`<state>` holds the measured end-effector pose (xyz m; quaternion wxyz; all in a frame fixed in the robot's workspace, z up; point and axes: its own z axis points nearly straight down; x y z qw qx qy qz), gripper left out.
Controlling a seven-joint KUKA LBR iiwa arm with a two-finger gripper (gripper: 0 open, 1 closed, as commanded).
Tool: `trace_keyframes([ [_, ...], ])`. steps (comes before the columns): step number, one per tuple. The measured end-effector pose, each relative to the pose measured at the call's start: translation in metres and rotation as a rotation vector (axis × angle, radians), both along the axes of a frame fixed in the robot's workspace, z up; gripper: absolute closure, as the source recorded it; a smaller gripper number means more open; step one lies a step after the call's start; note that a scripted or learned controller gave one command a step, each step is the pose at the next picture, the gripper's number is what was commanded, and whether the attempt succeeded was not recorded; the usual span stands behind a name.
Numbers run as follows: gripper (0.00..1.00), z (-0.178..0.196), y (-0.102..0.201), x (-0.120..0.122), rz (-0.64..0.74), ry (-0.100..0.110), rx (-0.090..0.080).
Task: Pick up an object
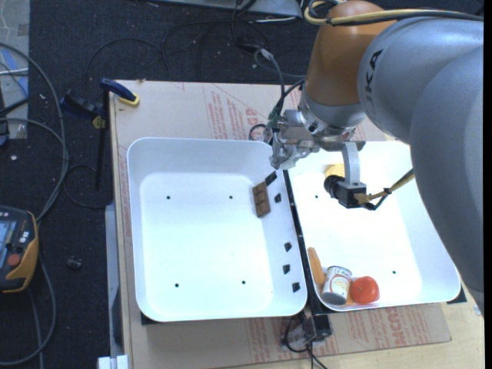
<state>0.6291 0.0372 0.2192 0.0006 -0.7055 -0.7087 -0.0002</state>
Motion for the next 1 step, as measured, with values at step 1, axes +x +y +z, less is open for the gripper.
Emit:
trace_keyframes([
  [1,1.00,-0.0017,0.0505,0.0008,0.000,0.000,0.000],
])
